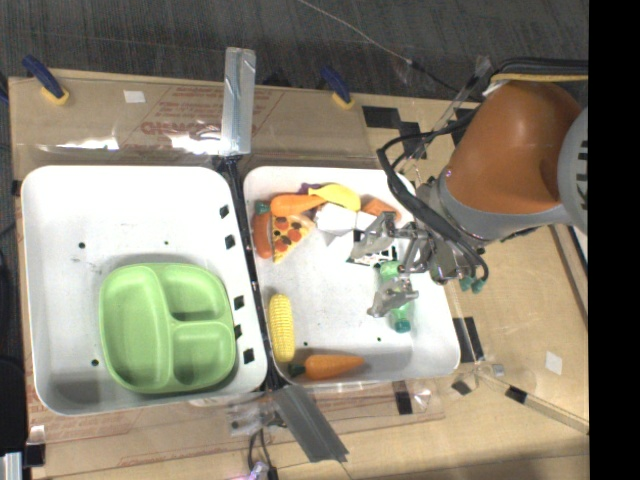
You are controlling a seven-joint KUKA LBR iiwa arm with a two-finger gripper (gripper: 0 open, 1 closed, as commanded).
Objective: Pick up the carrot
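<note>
- Counter [520, 368]: tan surface, black tape marks along the near-right side, two shallow white bins side by side on it.
- Carrot [332, 366]: lying flat along the near wall of the right bin [440, 340], close to its near-left corner, orange body pointing right, darker end to the left. Nothing touching it from above; well apart from the pincer.
- Corn cob [282, 327]: yellow, lying lengthwise against the right bin's left wall, its near end just beside the carrot's left end.
- Green divided plate [165, 326]: three compartments, sitting in the near half of the left bin [60, 208].
- Pincer [393, 298]: hanging over the middle-right of the right bin, metal fingers pointing toward the near-left. Can't tell if open or closed; the parts blur together from here. No object visibly between the fingers.
- Teal piece [402, 318]: small, just under/behind the pincer tip; can't tell whether it is part of the tool or a loose item.
- Pizza slice toy [283, 230]: orange with dark spots, in the far-left part of the right bin.
- Yellow item [338, 197] and a white piece [336, 220]: crowded beside the pizza slice at the far wall; exact shapes unclear.
- Arm [510, 153]: orange band and grey wrist coming in from the right, over the bin's far-right corner, cables looped around it.
- Grey tape strip [239, 98]: on the far side, at the seam between the bins, over clear plastic sheeting.
- Blue clamps [45, 78]: on the counter's far edge.
</note>
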